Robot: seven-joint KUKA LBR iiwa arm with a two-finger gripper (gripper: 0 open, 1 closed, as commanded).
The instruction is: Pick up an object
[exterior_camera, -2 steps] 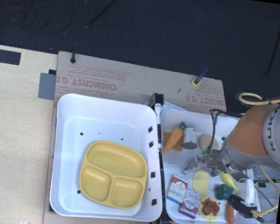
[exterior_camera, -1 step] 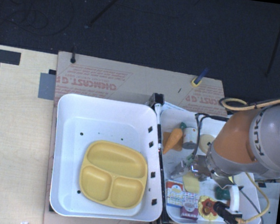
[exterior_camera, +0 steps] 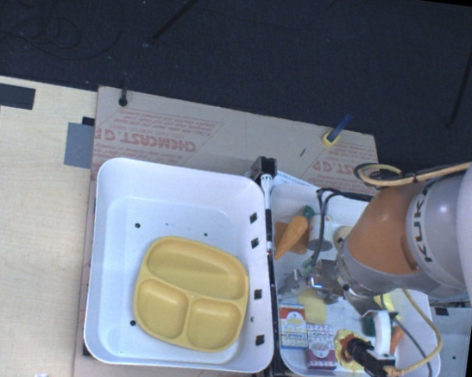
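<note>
While the hand (exterior_camera: 315,277) hung low in the right bin (exterior_camera: 421,362) among a carrot (exterior_camera: 291,234), a pale lump (exterior_camera: 313,309) and small boxes (exterior_camera: 309,335) (its grip I could not tell), a clean pick needed one thing singled out, clear of its neighbours.

Left bin (exterior_camera: 119,210): open floor is left along its back and left side; the rest is taken by a yellow tray (exterior_camera: 192,293). Right bin (exterior_camera: 430,359): crowded by carrot (exterior_camera: 291,235), carton (exterior_camera: 291,326) and small items, overhung by the arm (exterior_camera: 403,237).
</note>
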